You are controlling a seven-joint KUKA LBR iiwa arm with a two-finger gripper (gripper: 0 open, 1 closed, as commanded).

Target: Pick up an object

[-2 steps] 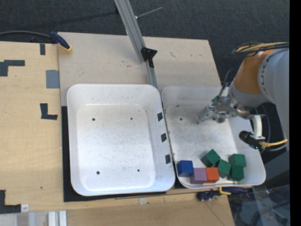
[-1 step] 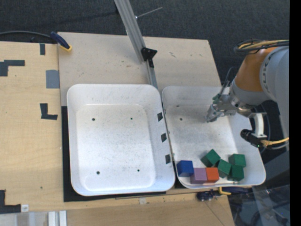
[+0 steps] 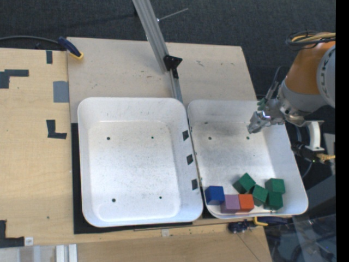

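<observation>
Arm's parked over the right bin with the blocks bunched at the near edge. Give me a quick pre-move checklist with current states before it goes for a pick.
1. Targets present: a blue cube, purple cube, orange cube and green blocks lie in the shallow white right bin: ok.
2. Two-finger gripper above the blocks: not ok; it sits over the bin's far part, apart from the cluster.
3. Gripper carrying nothing: cannot tell; too small.
4. Blocks spaced for grasping: not ok; they touch, crowded against the near wall.
5. Path from gripper to cluster: ok; bare bin floor between.
</observation>
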